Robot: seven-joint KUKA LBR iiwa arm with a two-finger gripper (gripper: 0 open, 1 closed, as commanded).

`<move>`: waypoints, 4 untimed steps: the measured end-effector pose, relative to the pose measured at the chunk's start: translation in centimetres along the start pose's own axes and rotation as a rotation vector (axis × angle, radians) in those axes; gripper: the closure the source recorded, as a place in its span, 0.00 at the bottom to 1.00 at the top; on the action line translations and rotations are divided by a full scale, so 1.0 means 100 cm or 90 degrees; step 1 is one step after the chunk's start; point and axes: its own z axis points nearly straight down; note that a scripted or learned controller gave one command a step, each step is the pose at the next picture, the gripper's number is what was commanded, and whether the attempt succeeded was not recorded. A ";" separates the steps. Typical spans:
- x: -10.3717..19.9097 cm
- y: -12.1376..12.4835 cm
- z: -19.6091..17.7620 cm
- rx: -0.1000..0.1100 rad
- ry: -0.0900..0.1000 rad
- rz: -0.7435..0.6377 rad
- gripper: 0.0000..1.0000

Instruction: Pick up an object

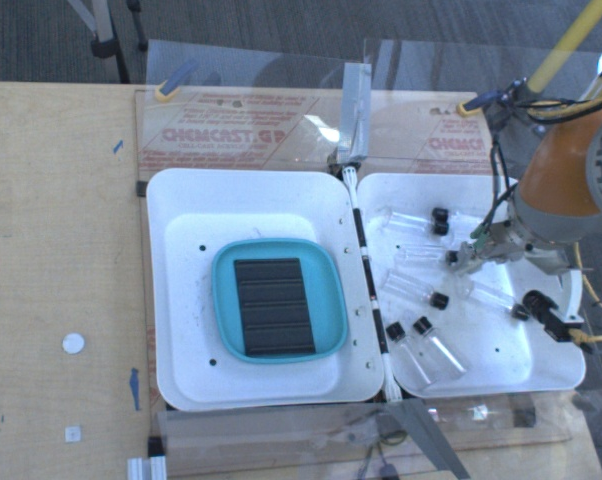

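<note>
Vials (436, 346) with black caps lie scattered in the right bin (556, 368), clear and hard to make out against the white floor; the nearest ones sit at the bin's front, their long axes running slantwise from upper left to lower right, caps toward the divider; another (421, 295) lies mid-bin with its cap at the right end, and one more (421, 218) rests toward the back, close to a black cap. Above the middle of that bin the jaws (468, 258) hang from the grey and orange arm (566, 183) that comes in from the right; whether they are released or clenched I cannot tell, since the wrist hides them and nothing shows plainly between them. The mid-bin vial looks the closest candidate, lying just beside the jaws toward the front and left; a grasp would likely need the jaws turned across its long axis. The left bin (176, 268) holds a teal tray (326, 308) with a dark ribbed block (273, 306) in it, well apart from the arm. Both bins stand on a pale wooden table (51, 218); behind them runs a clear plastic screen (241, 118), and beyond that a grey floor.
</note>
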 end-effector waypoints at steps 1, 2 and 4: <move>0.000 0.000 0.000 0.000 0.000 0.000 0.00; 0.031 -0.034 0.011 0.004 0.001 -0.019 0.00; -0.010 0.048 0.010 0.012 0.014 -0.034 0.00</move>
